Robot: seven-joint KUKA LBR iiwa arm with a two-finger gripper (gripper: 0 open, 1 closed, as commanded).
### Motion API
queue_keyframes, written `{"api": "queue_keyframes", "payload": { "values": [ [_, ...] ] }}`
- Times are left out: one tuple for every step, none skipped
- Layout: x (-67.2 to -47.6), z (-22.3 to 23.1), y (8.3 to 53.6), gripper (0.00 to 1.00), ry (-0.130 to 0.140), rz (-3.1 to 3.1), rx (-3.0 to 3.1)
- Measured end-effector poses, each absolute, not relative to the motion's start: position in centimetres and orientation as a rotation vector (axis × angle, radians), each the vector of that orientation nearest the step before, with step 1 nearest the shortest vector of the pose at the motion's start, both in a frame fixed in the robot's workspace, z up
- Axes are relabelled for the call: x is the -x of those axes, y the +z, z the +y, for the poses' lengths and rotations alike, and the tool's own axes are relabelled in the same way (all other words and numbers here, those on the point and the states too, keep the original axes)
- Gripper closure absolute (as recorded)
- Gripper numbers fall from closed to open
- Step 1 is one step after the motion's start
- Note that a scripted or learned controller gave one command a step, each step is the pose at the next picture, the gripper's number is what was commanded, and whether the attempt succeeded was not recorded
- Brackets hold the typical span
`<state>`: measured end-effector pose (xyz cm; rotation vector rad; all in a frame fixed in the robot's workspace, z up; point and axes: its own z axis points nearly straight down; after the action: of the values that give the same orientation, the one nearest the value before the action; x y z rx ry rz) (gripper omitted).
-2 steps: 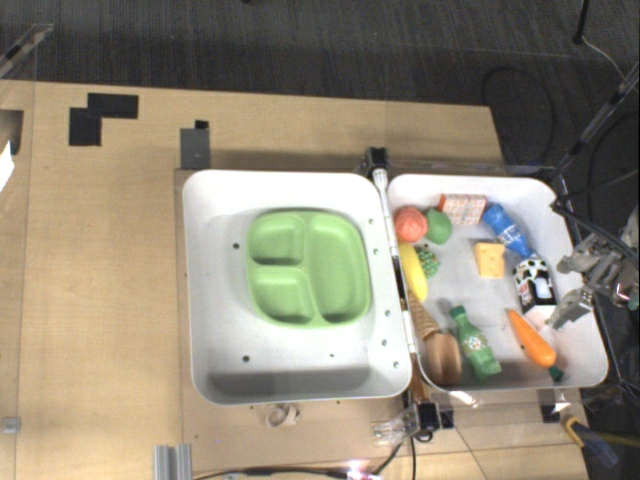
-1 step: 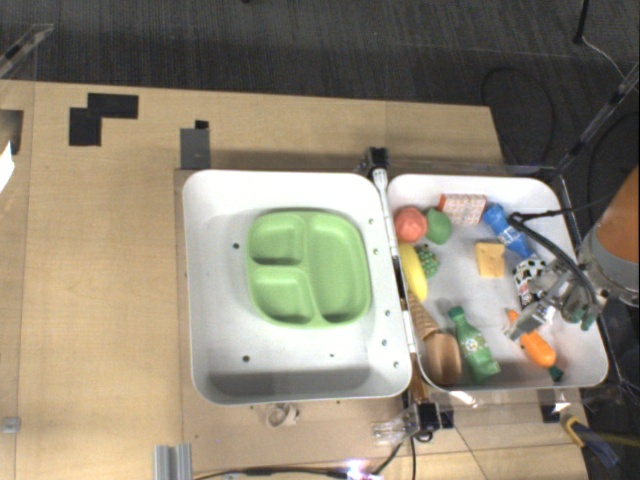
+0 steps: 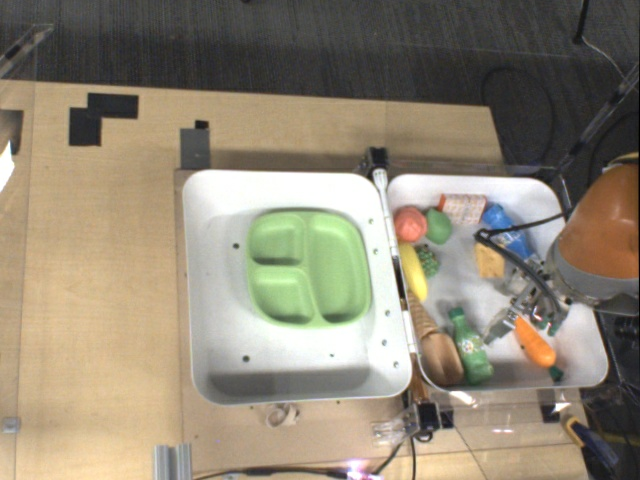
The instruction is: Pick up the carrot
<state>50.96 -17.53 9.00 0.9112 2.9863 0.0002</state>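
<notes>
While the carrot (image 3: 537, 349) lies near the right bin's (image 3: 590, 368) front right corner, the gripper (image 3: 510, 318) hangs just beside it toward the bin's middle, fingers spread apart and gripping nothing.

1. The bench (image 3: 100, 298) looks like pale matt wood.
2. Both bins, left (image 3: 210, 268) and right (image 3: 590, 353), look like smooth white plastic.
3. The green divided plate (image 3: 305, 266) looks like smooth plastic.
4. The carrot (image 3: 536, 346) looks like glossy orange plastic.
</notes>
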Motion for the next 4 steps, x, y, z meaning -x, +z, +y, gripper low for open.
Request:
{"api": "queue_keyframes", "payload": {
  "values": [
    [-50.5,-15.3,9.0,0.0,-0.006,3.067,-0.566],
    [-49.1,-20.9,19.9,0.0,-0.004,3.009,-0.833],
    [-48.9,-19.0,13.5,0.0,0.001,3.088,-0.542],
    [-53.4,-15.9,9.0,0.0,0.0,3.064,-0.608]
  ]
}}
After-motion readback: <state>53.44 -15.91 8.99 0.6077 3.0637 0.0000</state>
